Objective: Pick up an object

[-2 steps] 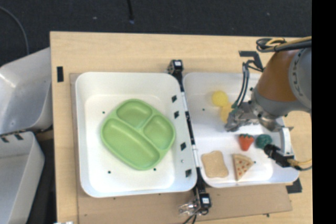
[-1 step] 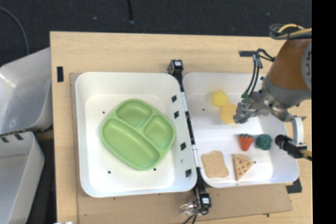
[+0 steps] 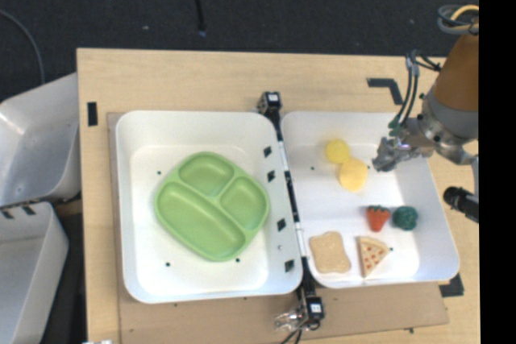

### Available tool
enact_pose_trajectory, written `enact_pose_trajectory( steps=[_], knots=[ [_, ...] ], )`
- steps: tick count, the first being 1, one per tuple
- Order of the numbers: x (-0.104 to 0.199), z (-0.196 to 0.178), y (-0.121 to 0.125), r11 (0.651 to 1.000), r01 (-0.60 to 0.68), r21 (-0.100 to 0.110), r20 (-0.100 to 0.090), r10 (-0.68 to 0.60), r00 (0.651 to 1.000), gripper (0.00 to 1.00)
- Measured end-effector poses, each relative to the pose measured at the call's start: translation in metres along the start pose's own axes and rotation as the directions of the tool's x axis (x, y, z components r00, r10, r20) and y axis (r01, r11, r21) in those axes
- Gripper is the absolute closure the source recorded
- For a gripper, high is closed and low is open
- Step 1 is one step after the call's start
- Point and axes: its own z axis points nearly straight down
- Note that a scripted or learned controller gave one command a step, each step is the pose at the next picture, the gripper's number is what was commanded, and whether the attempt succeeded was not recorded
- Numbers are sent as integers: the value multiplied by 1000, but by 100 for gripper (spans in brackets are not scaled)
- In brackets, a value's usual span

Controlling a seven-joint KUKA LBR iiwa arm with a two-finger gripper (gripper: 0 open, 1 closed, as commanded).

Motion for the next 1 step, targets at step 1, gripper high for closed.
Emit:
enact_pose_trajectory(
  steps=[1],
  knots=[
    [-2, -47, 2, 1000, 1, 0, 0, -1, 1000, 100]
  ],
)
